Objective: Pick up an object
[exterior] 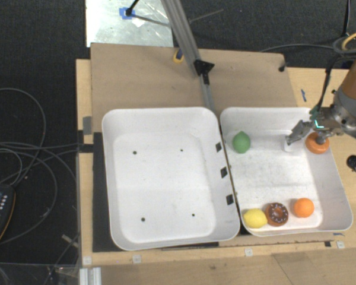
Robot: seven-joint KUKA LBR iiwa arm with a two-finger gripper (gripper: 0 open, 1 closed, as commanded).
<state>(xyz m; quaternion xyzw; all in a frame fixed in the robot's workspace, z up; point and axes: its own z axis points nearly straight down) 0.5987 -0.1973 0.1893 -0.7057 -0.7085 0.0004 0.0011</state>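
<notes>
My gripper (304,140) hangs over the far right part of the right bin (267,159), its fingers spread apart. An orange round object (317,145) lies right at the right-hand finger, against the bin's right wall; I see nothing held between the fingers. A green ball (241,142) rests at the bin's far left. Along the near edge lie a yellow lemon (255,218), a brown doughnut (277,214) and an orange ball (303,207).
The left bin (160,177) adjoins the right one, joined by black clips (223,171). A grey pole (184,28) slants in from the top. Cables run over the floor at left and along the bench's right side.
</notes>
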